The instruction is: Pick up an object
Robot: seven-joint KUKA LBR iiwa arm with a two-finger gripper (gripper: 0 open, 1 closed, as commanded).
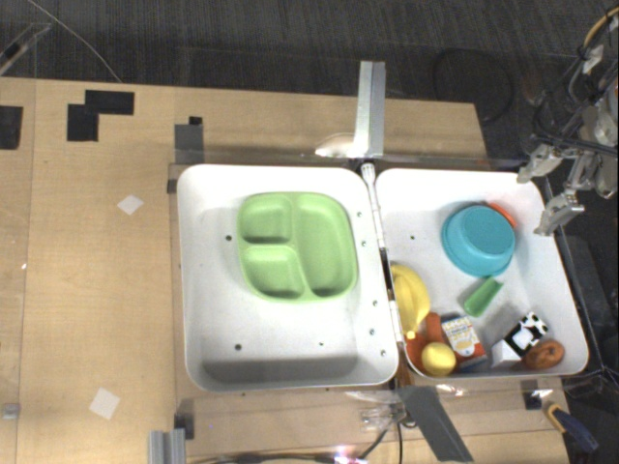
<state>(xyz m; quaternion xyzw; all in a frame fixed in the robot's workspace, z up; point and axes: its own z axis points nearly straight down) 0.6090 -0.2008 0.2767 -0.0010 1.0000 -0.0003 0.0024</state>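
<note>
Clutter fills the right bin (553, 222), loose for picking: blue bowl (478, 239), green block (482, 295), banana (411, 294), lemon (438, 358). Green divided tray (294, 245) lies alone in the left bin (208, 259). Pincer (561, 193) hangs over the right bin's far right rim, apart from every object, nothing between its prongs; whether they stand apart, cannot tell.

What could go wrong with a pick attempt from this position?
1. The small items in the right bin, the banana, lemon and carton, lie packed together, so the tool may knock neighbours or close on two.
2. The blue bowl is wide and rounded; fingers could slip off it.
3. The tool sits at the bin's edge, risking a rim collision.
</note>
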